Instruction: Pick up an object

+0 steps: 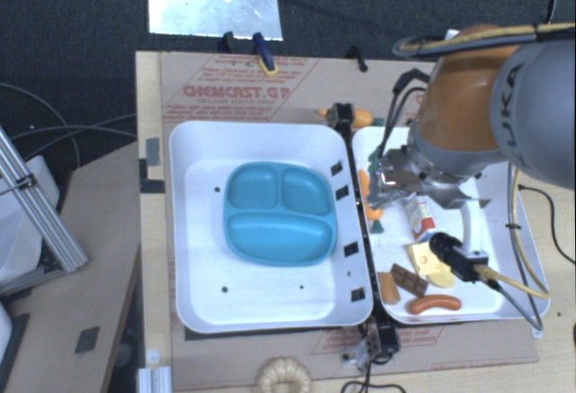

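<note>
My gripper [382, 191] hangs low over the left side of the right bin [517, 292], close to the wall between the bins. Right beside it lie an orange carrot [363, 181] and a small green piece [374, 215]. A red and white tube [418, 218] lies just to the gripper's right. Nearer the front of this bin are a yellow cheese wedge [430, 263], a brown chocolate block [409, 279], another brown piece [389, 287] and a red sausage [434, 303]. The wrist hides whatever lies under it.
The left bin [193, 202] holds a blue divided plate [277, 212]. A white curved piece [472, 225] lies at the right of the right bin. An orange item [361, 119] sits outside, behind the bins. The arm's body [463, 103] covers the right bin's back.
</note>
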Controlling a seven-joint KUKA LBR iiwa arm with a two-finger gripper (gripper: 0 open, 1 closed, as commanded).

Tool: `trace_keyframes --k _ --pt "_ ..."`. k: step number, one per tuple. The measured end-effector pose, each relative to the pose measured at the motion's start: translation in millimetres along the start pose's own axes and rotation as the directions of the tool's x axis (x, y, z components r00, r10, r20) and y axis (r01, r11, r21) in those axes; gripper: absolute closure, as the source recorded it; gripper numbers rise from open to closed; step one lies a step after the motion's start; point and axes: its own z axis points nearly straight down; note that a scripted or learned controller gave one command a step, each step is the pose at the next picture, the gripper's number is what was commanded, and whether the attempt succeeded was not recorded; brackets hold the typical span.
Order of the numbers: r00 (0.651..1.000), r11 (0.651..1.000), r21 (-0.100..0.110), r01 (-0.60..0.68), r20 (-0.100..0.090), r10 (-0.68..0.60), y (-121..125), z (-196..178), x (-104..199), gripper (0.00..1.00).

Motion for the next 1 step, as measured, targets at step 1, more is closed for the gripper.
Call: trace_keyframes --k 1 --pt "1.0 1.0 0.0 -0.003 0.002 0.003 -9.6 7.4 28.1 1.0"
